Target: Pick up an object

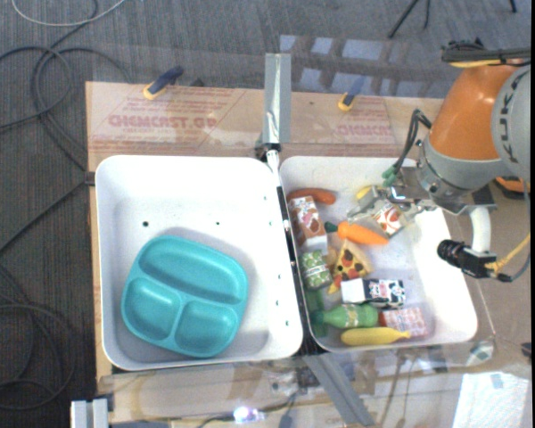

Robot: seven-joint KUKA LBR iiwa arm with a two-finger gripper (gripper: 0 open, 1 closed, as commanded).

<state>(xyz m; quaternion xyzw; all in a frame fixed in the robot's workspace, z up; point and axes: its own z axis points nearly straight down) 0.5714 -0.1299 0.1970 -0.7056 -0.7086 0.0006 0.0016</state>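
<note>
Approach step under way: gripper [394, 205] sits low in the right bin [455, 315], at a small red-and-white packet [390, 218] beside the toy carrot [361, 233]. Jaws' opening cannot be told, nor any hold. Next move likely calls for closing squarely on the packet, then lifting.
</note>
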